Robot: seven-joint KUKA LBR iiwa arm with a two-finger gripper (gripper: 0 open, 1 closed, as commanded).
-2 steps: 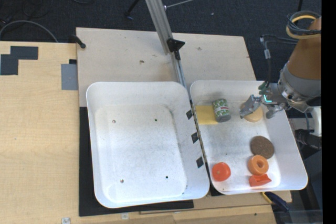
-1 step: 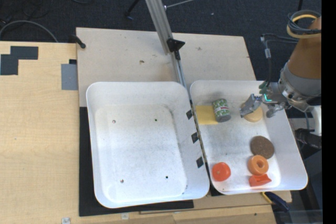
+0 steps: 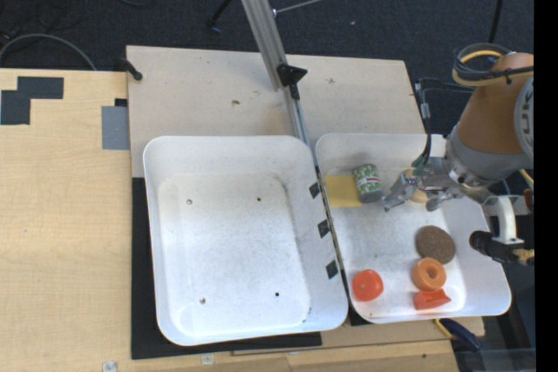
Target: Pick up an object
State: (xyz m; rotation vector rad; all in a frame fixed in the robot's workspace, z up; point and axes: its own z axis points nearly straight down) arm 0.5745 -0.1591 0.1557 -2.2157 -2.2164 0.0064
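left bin (image 3: 174, 187) open, right bin (image 3: 392, 309) cluttered

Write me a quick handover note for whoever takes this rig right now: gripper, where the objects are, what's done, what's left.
Gripper: low in the right bin, nothing visibly held.
Objects, all in the right bin: yellow sponge and green-labelled can just left of the gripper; brown disc, orange ring and red-orange ball nearer the front.
Done: no pick yet.
Left: grasp and lift one object.

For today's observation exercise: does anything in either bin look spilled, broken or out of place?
Nothing stands out. The right bin holds a yellow sponge, a green can lying on its side, a brown disc and three orange pieces, all intact and apart. The gripper hovers near the can.
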